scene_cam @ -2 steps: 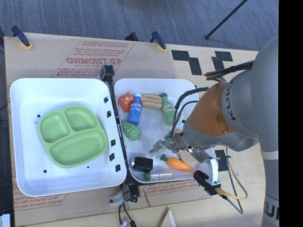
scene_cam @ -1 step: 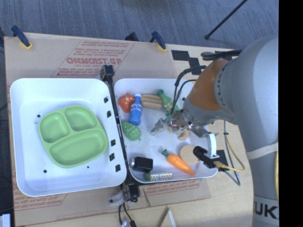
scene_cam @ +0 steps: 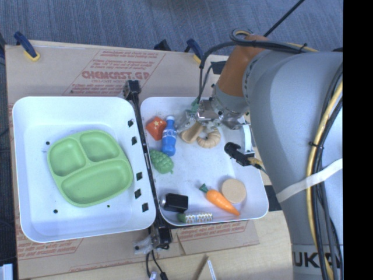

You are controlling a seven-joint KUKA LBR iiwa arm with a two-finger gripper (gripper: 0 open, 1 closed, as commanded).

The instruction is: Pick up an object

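The right bin (scene_cam: pixel 192 206) holds a red block with a star (scene_cam: pixel 155 127), a blue bottle (scene_cam: pixel 169 136), a green bumpy toy (scene_cam: pixel 162 162), a tan pretzel-like toy (scene_cam: pixel 202 135), an orange carrot (scene_cam: pixel 220 200), a tan disc (scene_cam: pixel 233 190), a black block (scene_cam: pixel 175 202) and a small spring-like piece (scene_cam: pixel 196 217). My gripper (scene_cam: pixel 200 116) is low over the bin's far side, directly above the tan toy. The wrist hides how it meets the toy.
The left bin (scene_cam: pixel 35 214) holds a green divided plate (scene_cam: pixel 90 167). The big grey arm (scene_cam: pixel 291 127) covers the right bin's right edge. Black clips (scene_cam: pixel 133 88) sit along the seam between the bins. Cardboard lies under both bins.
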